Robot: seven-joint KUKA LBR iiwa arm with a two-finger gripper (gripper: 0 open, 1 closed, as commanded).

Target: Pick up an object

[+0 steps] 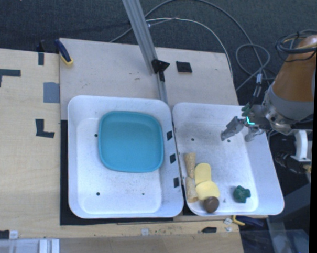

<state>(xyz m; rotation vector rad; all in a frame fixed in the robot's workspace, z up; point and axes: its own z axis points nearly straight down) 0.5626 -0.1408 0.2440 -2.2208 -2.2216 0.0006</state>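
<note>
2 fingers (230,129) of the hand (241,132) are spread apart, holding nothing, above the right bin (261,170).

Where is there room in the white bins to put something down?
The right bin is bare in its upper half, below the claw, and crowded along its lower left: a cone, yellow pieces, a brown ball, then a green lump. The left bin has bare floor below the blue plate.
</note>
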